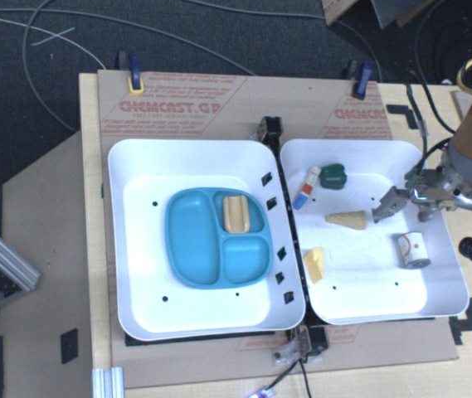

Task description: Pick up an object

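- Left bin (128, 222): we see a blue divided tray (194, 247) holding a tan block (235, 214).
- Right bin (435, 297): a green lump (333, 175), a small tube (308, 189), a tan wedge (348, 220), a yellow piece (313, 264), and a white can (412, 249).
- Gripper (406, 204): at the right bin's right side, fingers spread, pinching nothing, above the floor between wedge and can.

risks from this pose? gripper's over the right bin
1. The gripper sits between the tan wedge and the small can, over neither; a straight descent may close on nothing.
2. The can lies on its side near the bin's right wall; a nudge could roll it against the wall, where a finger has little room.
3. The wedge is low and flat, so the fingers may slide over it.
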Controlling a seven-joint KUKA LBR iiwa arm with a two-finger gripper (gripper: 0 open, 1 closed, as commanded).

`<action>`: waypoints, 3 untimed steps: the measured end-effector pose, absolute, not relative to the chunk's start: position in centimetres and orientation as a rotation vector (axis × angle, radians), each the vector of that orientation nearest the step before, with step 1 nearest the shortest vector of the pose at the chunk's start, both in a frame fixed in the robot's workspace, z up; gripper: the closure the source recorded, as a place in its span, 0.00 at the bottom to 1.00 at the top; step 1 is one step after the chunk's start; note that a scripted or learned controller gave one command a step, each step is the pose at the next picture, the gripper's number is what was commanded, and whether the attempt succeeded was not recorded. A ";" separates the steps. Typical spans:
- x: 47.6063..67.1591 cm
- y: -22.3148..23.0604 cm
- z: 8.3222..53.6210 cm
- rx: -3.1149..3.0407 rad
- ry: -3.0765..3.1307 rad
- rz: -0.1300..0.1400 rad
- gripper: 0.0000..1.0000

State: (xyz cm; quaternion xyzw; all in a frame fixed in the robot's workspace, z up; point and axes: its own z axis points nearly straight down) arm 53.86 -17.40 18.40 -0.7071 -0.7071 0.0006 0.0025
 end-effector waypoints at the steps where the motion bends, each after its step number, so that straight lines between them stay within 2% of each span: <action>1: 53.6 -17.0 12.1 -2.216 -2.216 0.004 0.00; 2: 53.8 -17.1 13.6 -2.222 -2.221 -0.003 1.00; 3: 54.0 -16.9 18.0 -2.223 -2.226 -0.004 1.00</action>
